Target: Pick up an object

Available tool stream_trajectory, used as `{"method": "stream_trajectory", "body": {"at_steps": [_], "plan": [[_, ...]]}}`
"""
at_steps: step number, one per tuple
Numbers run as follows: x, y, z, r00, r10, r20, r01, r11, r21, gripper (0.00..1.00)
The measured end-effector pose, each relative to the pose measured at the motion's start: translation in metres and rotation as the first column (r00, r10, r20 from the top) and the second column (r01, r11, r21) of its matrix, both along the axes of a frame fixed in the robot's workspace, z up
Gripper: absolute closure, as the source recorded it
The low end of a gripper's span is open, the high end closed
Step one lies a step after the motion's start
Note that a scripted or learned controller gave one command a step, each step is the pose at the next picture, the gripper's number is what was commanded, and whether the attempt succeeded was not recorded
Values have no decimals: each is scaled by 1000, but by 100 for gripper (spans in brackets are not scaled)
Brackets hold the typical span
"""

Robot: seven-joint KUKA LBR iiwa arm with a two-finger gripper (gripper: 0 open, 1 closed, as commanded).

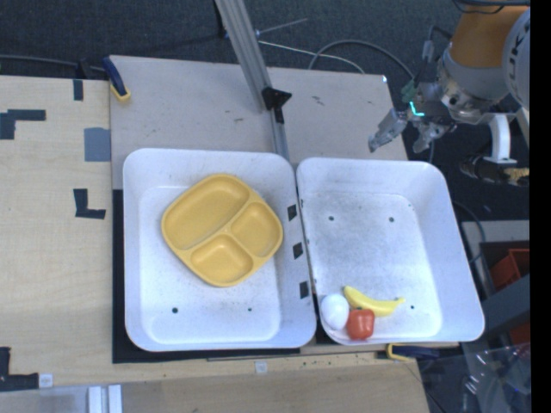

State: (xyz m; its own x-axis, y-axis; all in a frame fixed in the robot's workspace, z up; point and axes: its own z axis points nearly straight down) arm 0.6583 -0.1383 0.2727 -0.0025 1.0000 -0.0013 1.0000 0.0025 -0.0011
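1. The gripper (403,136) hangs above the far edge of the right bin (430,231), just outside its upper rim, with the grey arm (491,50) and its orange band rising behind it toward the upper right corner.
2. Its two fingers stand apart with nothing between them (one finger (385,133) is plainly visible, the other is partly hidden by the wrist).
3. Well below the gripper, in the near corner of the same bin, three small things sit together: a yellow banana (373,301), a white ball (334,311) just to its left, and a red piece (362,323) touching both from below.
4. Down and to the left of the gripper, across the divide between the bins, the left bin (142,256) holds a yellow divided plate (221,229) with three compartments, lying flat and turned at a slant.
5. Left of the gripper, a metal post (245,41) runs up from the bins' shared edge.
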Motion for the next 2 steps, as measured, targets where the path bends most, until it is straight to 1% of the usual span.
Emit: {"method": "stream_trajectory", "body": {"at_steps": [1,2], "plan": [[-5,-8,-50,1000,-2,-5,2,1000,0,0],[-6,-5,-94,1000,0,-5,0,1000,0,0]]}}
